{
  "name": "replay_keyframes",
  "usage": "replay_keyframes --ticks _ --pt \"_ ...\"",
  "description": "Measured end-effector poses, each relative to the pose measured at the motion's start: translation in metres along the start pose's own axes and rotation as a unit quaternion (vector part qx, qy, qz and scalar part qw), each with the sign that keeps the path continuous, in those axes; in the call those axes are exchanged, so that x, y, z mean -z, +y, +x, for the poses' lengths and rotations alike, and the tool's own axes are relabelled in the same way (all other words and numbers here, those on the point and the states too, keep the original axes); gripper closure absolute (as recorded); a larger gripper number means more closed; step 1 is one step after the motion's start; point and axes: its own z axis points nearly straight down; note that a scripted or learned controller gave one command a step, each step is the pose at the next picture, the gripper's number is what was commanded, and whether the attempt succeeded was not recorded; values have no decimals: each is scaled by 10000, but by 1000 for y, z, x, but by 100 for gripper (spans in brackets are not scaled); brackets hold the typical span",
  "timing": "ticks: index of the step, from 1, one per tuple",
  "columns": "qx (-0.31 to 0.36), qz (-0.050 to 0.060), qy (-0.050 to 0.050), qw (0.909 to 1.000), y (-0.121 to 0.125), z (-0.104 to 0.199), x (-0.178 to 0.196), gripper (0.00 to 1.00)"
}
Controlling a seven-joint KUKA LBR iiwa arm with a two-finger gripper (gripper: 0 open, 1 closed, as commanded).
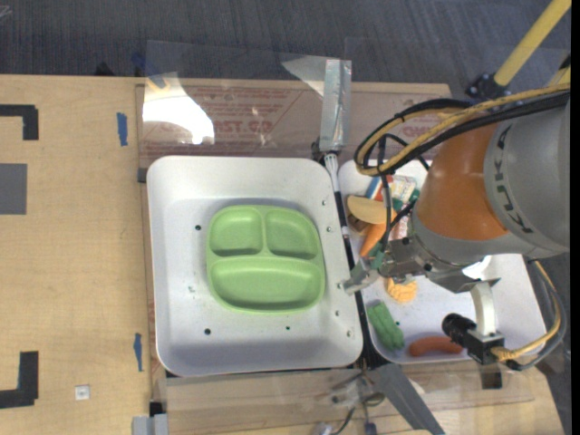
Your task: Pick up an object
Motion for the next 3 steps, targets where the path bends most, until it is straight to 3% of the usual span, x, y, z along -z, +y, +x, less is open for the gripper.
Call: replay_keyframes --ticks 1,2,3 --pt "-364 -22 -59 9993 9 62 -34 0" --pt "-580 -51 -141 9982 13 72 -40 0" --pt "-626 -84 -155 9979 15 73 -42 0"
